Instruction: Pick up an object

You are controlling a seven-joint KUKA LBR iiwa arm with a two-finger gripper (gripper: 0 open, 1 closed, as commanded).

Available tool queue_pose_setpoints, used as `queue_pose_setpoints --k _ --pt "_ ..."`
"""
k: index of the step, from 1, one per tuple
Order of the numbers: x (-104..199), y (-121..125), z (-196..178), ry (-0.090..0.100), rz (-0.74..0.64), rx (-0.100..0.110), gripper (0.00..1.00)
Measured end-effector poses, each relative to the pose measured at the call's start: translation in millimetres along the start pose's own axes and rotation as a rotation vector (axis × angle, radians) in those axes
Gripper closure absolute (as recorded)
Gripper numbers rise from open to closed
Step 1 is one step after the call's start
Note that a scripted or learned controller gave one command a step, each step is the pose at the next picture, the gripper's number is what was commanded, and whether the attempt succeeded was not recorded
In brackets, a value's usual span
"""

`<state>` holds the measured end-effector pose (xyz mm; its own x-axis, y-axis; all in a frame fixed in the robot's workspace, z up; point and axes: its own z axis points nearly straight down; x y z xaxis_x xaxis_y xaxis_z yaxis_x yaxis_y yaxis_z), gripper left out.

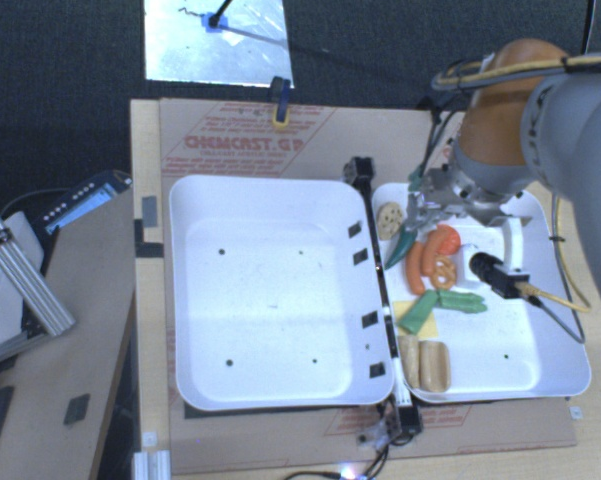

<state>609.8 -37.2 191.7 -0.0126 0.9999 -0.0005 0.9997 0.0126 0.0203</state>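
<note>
Nearest the camera in the right bin, one hot dog bun lies against the wall shared with the left bin; that makes two white bins side by side. Just beyond the bun lies one yellow wedge, touching one bright green pod that stretches toward the bin's middle. Farther on there is one pretzel, with one orange carrot just beside it and one red piece at its far edge. One dark green pepper lies tilted near the dividing wall, and one pale round slice sits farthest back, in the corner. That is eight things in all, bunched in the half of this bin next to the left bin. My gripper hangs low over the far end of the cluster, between the pale slice and the red piece, above the pepper's upper tip. I cannot tell whether it is clenched or released, nor whether it holds anything.
</note>
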Motion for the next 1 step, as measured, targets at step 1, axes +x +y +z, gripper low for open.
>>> queue_pose_setpoints --k 1 --pt "20.3 -61.3 -8.0 0.002 0.008 0.022 1.0"
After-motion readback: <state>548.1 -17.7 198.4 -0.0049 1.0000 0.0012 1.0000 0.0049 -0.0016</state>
